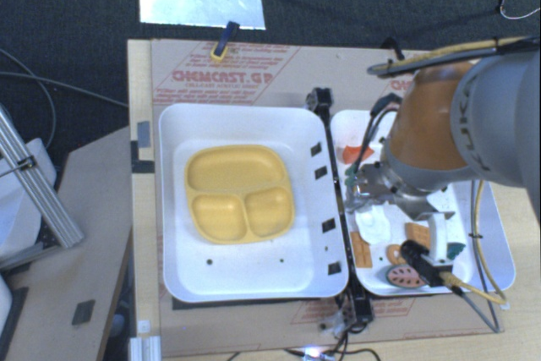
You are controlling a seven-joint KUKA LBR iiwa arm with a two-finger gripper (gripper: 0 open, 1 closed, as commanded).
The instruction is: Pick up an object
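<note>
The arm (448, 123) is positioned over the right bin (499, 254), where the candidate objects lie: a white crumpled piece (373, 226), an orange block (417, 231), a small red item (351, 154) and a brown oval piece (404, 276). The state of the jaws cannot be told.

1. These objects are judged small and light; the white piece appears soft.
2. The orange block is judged stiff and is best taken across its short sides.

The left bin (177, 182) holds a yellow divided tray (240, 192), judged rigid, smooth and awkward.
</note>
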